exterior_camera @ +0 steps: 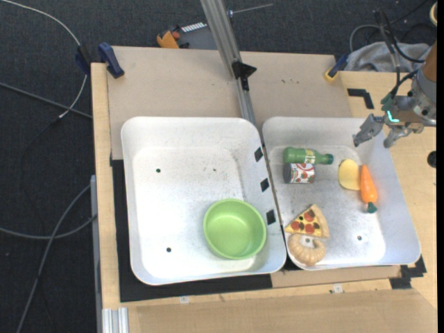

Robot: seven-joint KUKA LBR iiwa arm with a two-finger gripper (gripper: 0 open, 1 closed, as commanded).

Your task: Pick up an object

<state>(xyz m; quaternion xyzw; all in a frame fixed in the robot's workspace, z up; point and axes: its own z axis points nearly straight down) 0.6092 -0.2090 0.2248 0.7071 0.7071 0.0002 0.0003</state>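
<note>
Carrot (pixel 368 186) lies nearest the gripper (pixel 380 131), fingers spread wide above the right bin (pixel 347 252); best straddle its narrow width.

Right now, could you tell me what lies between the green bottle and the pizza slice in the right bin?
In the camera view, a small red-and-white can sits between the green bottle and the pizza slice.

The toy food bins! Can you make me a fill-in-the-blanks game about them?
The green bowl sits in the ____ bin. The carrot lies right beside the ____ lemon. The pizza slice lies just above the ____. The hand hovers with its fingers ____, over the right bin's far corner.

Missing words: left; yellow; donut; open
</note>
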